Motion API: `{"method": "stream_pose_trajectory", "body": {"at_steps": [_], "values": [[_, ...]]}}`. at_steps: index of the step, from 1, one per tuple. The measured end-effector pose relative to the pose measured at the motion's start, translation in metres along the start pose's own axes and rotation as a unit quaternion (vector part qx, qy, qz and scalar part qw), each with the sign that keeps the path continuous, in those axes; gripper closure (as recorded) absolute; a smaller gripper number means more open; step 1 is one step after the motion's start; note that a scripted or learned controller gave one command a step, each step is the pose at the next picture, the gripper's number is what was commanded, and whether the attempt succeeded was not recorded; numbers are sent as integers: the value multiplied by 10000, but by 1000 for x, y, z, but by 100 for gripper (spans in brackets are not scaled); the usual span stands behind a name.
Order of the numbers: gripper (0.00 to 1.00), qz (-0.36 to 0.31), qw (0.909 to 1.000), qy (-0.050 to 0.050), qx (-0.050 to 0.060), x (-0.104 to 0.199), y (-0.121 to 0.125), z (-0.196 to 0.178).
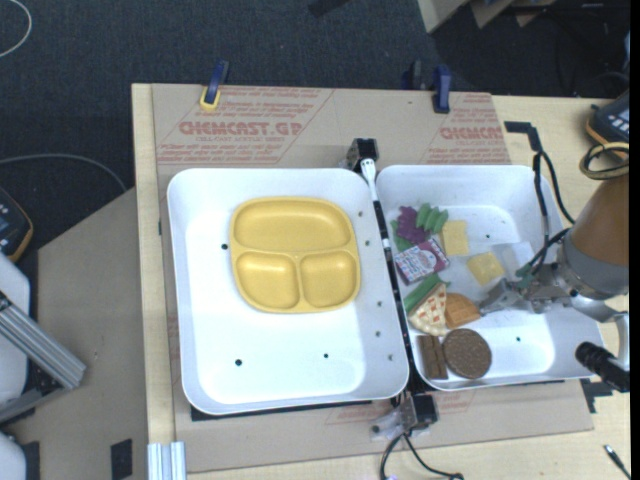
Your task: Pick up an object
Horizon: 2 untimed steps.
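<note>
On the right side of your bench, the right bin (520,183) holds a loose cluster of toy food, all of it toward the bin's left half. You can count one purple bunch of grapes (411,228), one green pea pod (431,215) lying slantwise from lower left to upper right, two pale yellow cheese blocks (455,237) and (486,267), one small printed packet (419,262), one pizza slice (430,314) with its tip aimed up and right, one orange bread roll (463,311), one round brown cookie (467,353), and one brown chocolate bar (432,356) whose long axis runs toward the bin's near wall. Your gripper (508,296) sits low over the bin just right of the roll and below the second cheese block; you cannot tell how it is set. Nothing shows as lifted. Beside it, the left bin (200,298) carries one yellow divided plate (296,253), with its large compartment on the far side and two small ones nearer you.
</note>
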<state>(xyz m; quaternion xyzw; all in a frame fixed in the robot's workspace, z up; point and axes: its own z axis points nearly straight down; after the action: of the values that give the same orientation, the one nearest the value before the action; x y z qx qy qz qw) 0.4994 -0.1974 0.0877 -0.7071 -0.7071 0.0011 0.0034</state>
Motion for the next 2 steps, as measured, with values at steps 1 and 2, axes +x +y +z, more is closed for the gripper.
{"method": "stream_pose_trajectory", "body": {"at_steps": [1,2], "values": [[100,9,10000,-21,-40,-1,1,-14],[100,-11,10000,-32,-69,5,11,-68]]}}
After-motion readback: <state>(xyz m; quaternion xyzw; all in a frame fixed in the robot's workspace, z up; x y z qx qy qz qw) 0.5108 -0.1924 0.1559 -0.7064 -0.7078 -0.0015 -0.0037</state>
